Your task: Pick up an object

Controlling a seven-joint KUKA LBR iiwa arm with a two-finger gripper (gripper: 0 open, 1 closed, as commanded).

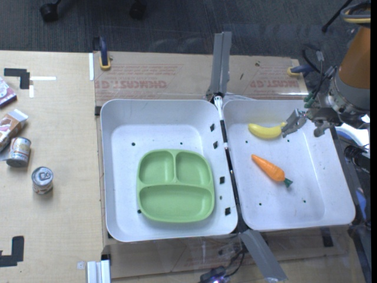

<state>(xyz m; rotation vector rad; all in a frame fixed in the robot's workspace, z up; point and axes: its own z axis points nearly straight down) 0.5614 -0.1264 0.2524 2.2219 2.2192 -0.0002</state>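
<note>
A yellow banana (264,131) lies near the back of the right bin (318,214). An orange carrot (268,168) with a green stub lies slantwise near that bin's middle. My gripper (306,127) hangs over the back right part of this bin, just right of the banana. It is open, with one finger (291,126) close to the banana's right tip and the other finger (320,129) further right. Nothing sits between them. The carrot is in front of the gripper and to its left.
A green divided plate (175,186) lies in the left bin (118,158). Two cans (42,180) and some packets (10,126) sit on the wooden bench at the left. A grey post (221,63) stands behind the divide between the bins.
</note>
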